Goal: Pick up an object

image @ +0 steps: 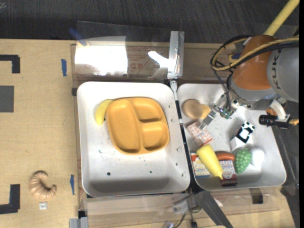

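The gripper (207, 121) reaches into the right bin (273, 175), at 12 o'clock from the yellow mustard bottle (209, 159); whether it is parted, together or clamped cannot be told.

We seem to be in a robotics lab: a plywood desk (33, 141) marked with black tape squares (12, 63) and blue tape tabs (63, 66), two white bins (90, 103) of toy food, clear taped shielding (123, 56), and an industrial arm (270, 70) trailing cables.
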Motion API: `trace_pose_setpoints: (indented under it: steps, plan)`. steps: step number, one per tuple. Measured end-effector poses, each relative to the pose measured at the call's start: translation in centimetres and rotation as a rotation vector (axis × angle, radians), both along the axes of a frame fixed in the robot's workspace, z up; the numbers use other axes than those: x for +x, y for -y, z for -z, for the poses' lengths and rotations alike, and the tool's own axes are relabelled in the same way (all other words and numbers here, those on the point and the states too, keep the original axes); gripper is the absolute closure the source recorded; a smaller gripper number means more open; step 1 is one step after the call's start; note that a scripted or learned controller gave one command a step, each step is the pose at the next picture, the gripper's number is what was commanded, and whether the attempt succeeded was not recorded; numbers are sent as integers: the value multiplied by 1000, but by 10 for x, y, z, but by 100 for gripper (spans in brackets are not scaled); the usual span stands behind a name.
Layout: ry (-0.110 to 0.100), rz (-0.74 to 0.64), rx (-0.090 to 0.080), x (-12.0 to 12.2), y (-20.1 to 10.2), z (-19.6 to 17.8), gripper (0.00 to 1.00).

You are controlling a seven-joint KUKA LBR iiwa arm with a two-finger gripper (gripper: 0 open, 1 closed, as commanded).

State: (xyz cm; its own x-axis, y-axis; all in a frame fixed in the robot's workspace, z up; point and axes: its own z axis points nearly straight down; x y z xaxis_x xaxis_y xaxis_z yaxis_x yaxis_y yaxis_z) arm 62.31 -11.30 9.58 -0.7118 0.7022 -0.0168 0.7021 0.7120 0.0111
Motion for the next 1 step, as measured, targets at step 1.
trace_pose_setpoints:
  steps: [1]
  plan:
    - [-10, 384, 8, 34, -11, 8, 0]
